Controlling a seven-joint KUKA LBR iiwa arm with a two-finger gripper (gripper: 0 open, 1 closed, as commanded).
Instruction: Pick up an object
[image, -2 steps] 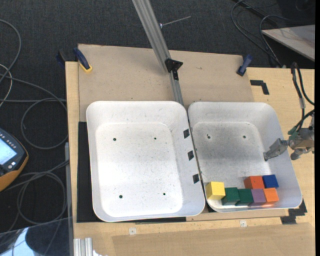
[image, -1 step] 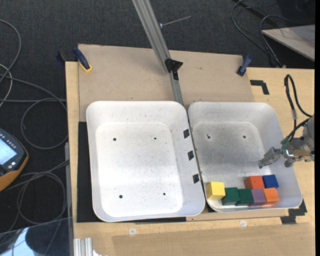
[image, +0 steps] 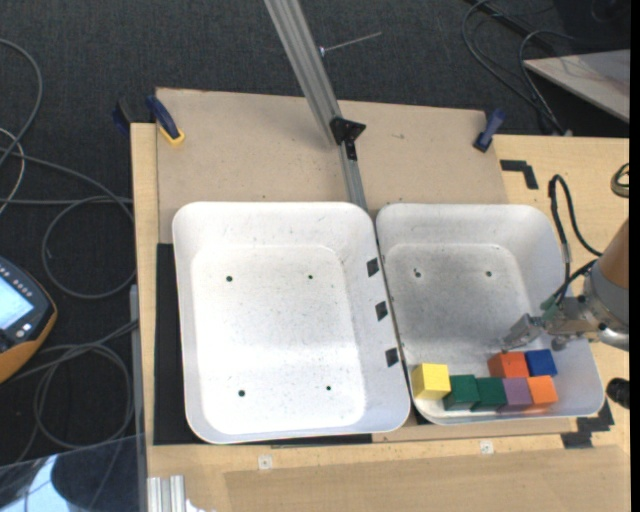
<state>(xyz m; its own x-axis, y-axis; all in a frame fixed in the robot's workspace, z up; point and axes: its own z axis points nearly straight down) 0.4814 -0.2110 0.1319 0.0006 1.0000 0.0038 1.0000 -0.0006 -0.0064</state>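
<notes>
The blocks are seen crowded into the near right corner of the right bin (image: 450, 235): a yellow block (image: 432, 378), two green blocks (image: 476, 391), a purple block (image: 517, 391), two orange blocks (image: 541, 389) and a blue block (image: 540, 361), most of them touching, likely pushed there against the wall. The gripper (image: 535, 330) is held low just above the red-orange block (image: 513, 364) and the blue one, seemingly aimed at that cluster. Whether the fingers are apart or together cannot be told. Nothing is seen held. The left bin (image: 200, 225) sits beside it on the counter (image: 250, 130).
</notes>
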